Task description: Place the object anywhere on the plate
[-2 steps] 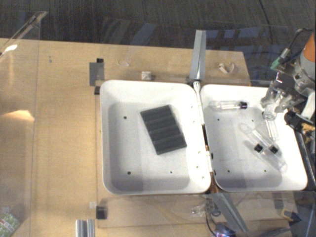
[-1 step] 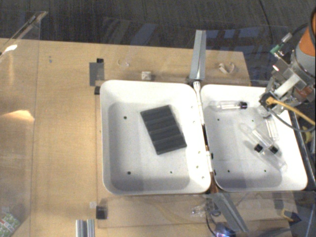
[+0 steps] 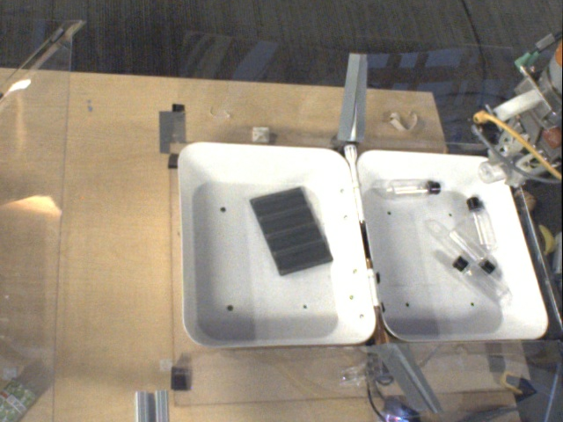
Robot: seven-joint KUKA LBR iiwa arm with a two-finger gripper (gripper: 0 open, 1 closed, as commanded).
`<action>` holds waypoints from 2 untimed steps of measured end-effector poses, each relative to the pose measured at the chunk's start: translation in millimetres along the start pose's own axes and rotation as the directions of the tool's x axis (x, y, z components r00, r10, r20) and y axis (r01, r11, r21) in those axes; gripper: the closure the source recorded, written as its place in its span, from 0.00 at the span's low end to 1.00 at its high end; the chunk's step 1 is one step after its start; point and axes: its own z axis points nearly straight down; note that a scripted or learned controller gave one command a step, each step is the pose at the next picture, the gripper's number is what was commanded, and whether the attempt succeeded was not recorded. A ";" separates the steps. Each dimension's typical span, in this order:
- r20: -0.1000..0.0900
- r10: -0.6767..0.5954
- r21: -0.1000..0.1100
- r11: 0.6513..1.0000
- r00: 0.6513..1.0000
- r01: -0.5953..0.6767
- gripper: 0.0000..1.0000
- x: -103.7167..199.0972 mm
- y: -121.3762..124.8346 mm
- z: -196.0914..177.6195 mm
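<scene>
No words, numbers or signs can be read here. The dark ridged plate point(image 3: 291, 230) has no label, and the clear tubes point(image 3: 479, 227) (with black caps) show no writing big enough to read.

The left bin point(image 3: 198, 262) holds one dark ribbed plate point(image 3: 291, 230), lying flat and tilted, a little above the middle of the bin. Around it the white floor is free on all sides, most of all in the lower part and along the left wall.

The right bin point(image 3: 400, 310) has three clear vials with black caps: one point(image 3: 406, 187) near the upper left corner, one point(image 3: 480, 222) upright in the frame toward the right wall, one point(image 3: 464, 262) below it, lying slanted, and these two almost touch. The lower left part of this bin is free.

Between the bins a grey post point(image 3: 354, 99) stands at the upper edge.
</scene>
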 end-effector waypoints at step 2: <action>0.002 0.142 0.001 0.990 0.990 -0.142 1.00 30.7 57.6 17.9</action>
